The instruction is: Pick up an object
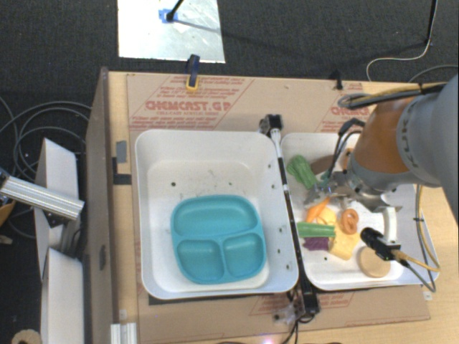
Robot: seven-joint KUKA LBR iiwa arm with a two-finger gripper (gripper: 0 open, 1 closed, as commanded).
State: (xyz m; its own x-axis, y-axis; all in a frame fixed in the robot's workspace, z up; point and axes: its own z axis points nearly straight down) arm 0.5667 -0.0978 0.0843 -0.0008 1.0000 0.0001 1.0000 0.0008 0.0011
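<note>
Nearest the camera, along the front of the right bin (337, 284), a tan disc (373, 265) lies flat in the corner. Just behind it and to its left sits a yellow block (345, 246), with a purple piece (315, 243) touching its left side. A green stick (315, 229) lies across the top of the purple piece, pointing toward the wall between the bins. To the right of the stick, an orange ring (348, 221) rests beside the yellow block. Just behind the stick lies an orange and yellow piece (319, 211), close under the gripper.

The left bin (147, 192) holds a teal plate (215, 236) with three compartments, lying flat toward the front.

Farther back in the right bin, the gripper (328, 187) hangs low over the middle of the bin, just above the orange and yellow piece. The view does not settle whether it is open or closed, and nothing can be seen held in it. The arm (401, 145) reaches in from the right, its orange band above the wrist. Behind and to the left of the gripper, a green vegetable (301, 170) lies tilted near the dividing wall, close to the gripper but apart from the cluster in front.

Both bins rest on a cardboard sheet (186, 102) with red print. A blue and yellow clamp (192, 74) sits at its far edge. Beyond that, on the dark floor, lies a shiny silver sheet (172, 20).
</note>
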